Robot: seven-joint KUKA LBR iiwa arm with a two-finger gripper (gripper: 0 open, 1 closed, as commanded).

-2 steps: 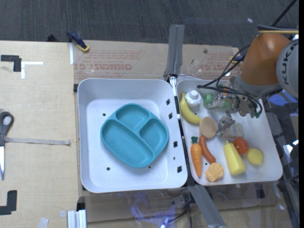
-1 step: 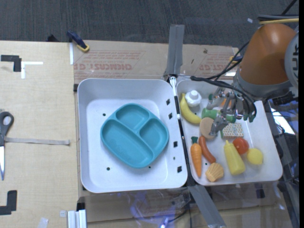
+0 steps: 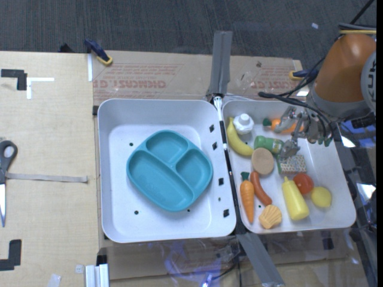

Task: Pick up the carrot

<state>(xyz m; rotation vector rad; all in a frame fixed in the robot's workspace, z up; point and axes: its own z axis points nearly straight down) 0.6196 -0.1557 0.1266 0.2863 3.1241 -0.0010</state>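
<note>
Against the right bin's near-left wall lies the carrot, orange with a green top, its tip pointing toward the bin's front edge. Just to the carrot's right, and touching or nearly touching it, is a red sausage lying at a slant. Beyond the carrot's green end sits a round tan disc, and farther on from that a yellow banana curves along the same wall. Near the carrot's tip rests a ridged orange shell-shaped piece. Right of the sausage stands a yellow bottle, with a red tomato and a yellow lemon beyond it. A green bottle and a small white bottle lie toward the bin's far side, well away from the carrot.

The end effector hangs over the middle of the right bin, well apart from the carrot, above a speckled green-and-tan block. Whether it is spread or closed I cannot tell; cables and the wrist blur it. Nothing can be made out in its grip.

Left of the carrot's bin, the other white bin holds a blue divided plate. Both bins rest on the counter.
</note>
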